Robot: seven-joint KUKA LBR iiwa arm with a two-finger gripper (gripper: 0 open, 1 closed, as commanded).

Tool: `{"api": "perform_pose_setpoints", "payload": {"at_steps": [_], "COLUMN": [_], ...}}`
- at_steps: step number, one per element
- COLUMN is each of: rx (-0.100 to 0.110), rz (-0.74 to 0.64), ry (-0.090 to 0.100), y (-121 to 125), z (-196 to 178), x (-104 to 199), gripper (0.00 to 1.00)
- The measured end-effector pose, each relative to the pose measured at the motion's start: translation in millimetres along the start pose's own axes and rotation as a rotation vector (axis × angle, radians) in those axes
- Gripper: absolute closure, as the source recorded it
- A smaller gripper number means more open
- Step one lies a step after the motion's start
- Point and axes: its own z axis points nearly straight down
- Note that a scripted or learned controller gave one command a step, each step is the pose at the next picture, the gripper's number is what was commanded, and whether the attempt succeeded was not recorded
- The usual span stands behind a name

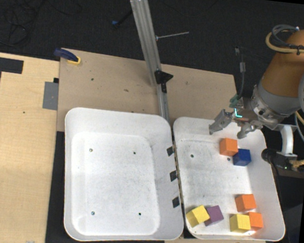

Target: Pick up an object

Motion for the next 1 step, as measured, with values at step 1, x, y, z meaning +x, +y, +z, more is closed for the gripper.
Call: {"api": "perform_pose_setpoints", "payload": {"at_steps": [1], "rx": [-0.004], "rz": [0.0], "ry": [-0.001], "y": [0.8], "z": [-2.5], "x": [-0.2], "gripper": [0.0]}}
